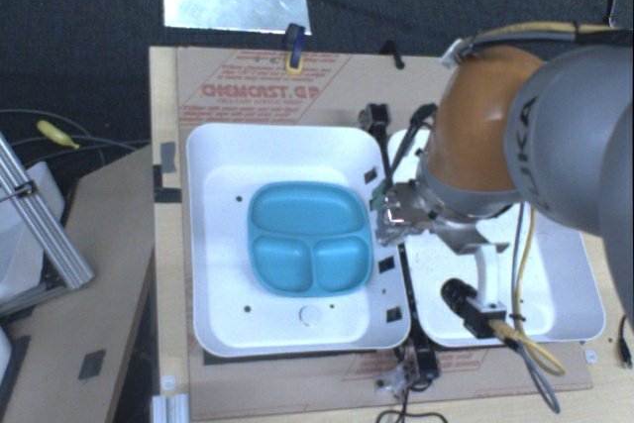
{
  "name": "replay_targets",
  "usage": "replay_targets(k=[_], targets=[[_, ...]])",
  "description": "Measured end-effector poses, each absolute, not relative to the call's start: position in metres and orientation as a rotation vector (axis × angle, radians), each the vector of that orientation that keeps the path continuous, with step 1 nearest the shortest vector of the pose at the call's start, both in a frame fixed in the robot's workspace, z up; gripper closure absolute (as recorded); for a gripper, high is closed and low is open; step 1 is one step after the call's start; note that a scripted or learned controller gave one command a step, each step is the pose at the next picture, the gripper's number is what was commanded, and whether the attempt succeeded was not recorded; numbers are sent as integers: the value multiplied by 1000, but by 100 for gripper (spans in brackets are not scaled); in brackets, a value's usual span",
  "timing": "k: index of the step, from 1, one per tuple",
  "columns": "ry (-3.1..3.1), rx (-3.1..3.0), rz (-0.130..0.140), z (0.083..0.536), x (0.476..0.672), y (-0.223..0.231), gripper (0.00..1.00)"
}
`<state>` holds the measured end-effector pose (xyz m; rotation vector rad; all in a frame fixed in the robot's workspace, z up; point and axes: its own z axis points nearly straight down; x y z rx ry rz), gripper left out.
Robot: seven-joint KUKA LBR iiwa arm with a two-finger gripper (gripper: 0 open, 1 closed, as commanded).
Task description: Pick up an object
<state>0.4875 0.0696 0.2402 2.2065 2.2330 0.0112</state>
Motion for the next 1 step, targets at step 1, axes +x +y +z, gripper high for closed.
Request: replay_targets(k=[1], targets=[[2220, 2219, 4, 266, 487, 41, 100]])
